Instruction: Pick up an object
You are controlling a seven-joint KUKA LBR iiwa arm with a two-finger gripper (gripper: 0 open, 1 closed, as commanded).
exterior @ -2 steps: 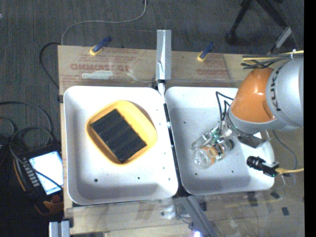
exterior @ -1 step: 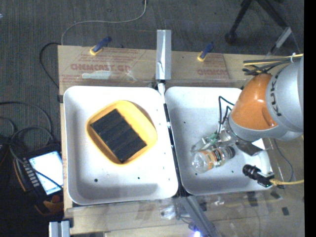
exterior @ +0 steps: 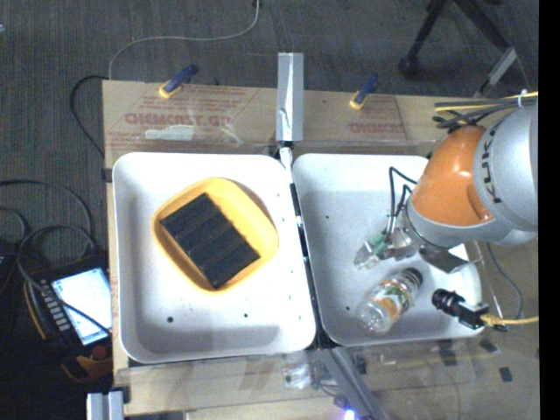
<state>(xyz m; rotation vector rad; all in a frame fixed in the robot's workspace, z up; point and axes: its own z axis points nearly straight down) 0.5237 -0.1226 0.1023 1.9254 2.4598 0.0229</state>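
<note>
Grey carpet floor [exterior: 52, 42] surrounding desk [exterior: 131, 116]; black office chair base [exterior: 437, 7] standing beyond gripper; cables [exterior: 35, 208] trailing far across from gripper; tablet [exterior: 83, 300] glowing there.

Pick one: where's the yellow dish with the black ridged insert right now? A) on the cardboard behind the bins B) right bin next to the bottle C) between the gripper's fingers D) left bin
D: the yellow dish lies flat in the left bin, while the clear bottle lies in the right bin under the arm.
</note>
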